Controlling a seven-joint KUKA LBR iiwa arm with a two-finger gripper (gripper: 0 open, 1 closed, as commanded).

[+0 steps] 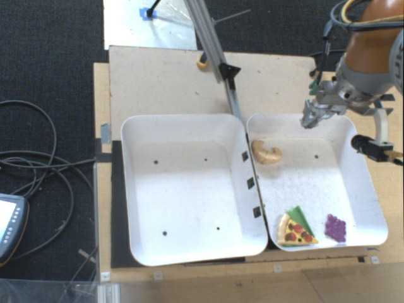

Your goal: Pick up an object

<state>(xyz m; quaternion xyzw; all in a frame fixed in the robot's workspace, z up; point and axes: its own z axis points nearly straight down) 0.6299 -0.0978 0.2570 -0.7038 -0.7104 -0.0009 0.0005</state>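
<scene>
While the bench is scanned from the left, a tangle of black cables [38, 163] is seen on the dark floor, with the corner of a handheld screen [9, 223] at the edge. Next, the left bin [136, 131] is met, white and shallow. A slanted grey pole [208, 33] is seen crossing above the seam between the bins. Over in the right bin [369, 188], a tan croissant-shaped piece [266, 152] is found near the far-left corner, touching the left wall or just beside it. Near the front wall, a toy pizza slice [296, 228] is laid, and just beside it a purple grape cluster [335, 228]. At the far right, the gripper [311, 120] is held over the bin's far rim, well apart from all three pieces; nothing is gripped, though whether its tips are parted cannot be told.
</scene>
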